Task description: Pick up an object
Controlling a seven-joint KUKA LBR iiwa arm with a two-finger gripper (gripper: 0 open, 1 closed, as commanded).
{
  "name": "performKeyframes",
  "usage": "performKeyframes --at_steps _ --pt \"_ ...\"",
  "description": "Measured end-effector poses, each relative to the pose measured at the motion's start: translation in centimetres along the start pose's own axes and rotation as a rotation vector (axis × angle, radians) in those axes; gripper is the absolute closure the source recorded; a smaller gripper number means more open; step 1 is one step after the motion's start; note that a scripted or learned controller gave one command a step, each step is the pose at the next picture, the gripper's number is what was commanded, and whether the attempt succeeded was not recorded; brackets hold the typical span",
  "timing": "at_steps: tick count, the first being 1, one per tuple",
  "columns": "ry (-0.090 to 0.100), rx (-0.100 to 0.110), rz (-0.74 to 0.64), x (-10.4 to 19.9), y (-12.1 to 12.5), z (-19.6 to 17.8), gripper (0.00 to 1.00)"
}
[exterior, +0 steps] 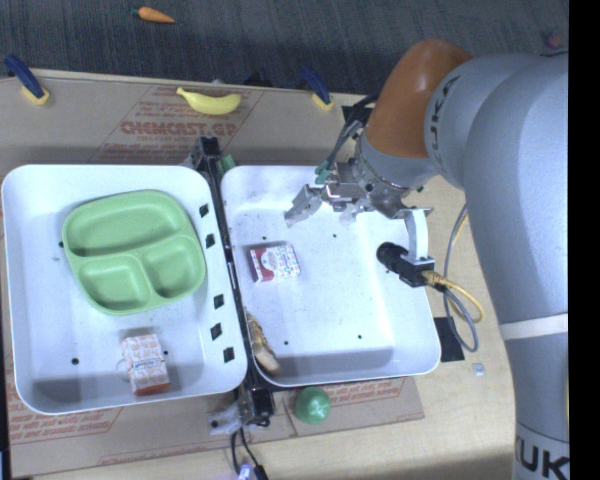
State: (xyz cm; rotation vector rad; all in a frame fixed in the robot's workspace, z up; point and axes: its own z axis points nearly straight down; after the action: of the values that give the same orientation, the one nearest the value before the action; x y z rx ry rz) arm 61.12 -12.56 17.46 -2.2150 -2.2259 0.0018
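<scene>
The gripper hangs over the right bin; I cannot tell its state, and nothing shows in its grasp. A red-and-white packet lies near, down-left of it.

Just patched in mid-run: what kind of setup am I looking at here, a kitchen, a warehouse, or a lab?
Most likely a robotics lab test bench: two white bins sit on cardboard held by blue clamps, with toy-like items such as a yellow banana and a green divided tray.
</scene>
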Motion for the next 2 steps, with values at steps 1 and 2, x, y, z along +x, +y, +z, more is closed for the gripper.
performKeyframes --at_steps 1,2 --pt "-0.001 0.002 0.000 -4.6 -6.7 3.8 0.00" --pt "-0.001 -0.002 -0.001 -8.5 -1.9 0.7 0.00"
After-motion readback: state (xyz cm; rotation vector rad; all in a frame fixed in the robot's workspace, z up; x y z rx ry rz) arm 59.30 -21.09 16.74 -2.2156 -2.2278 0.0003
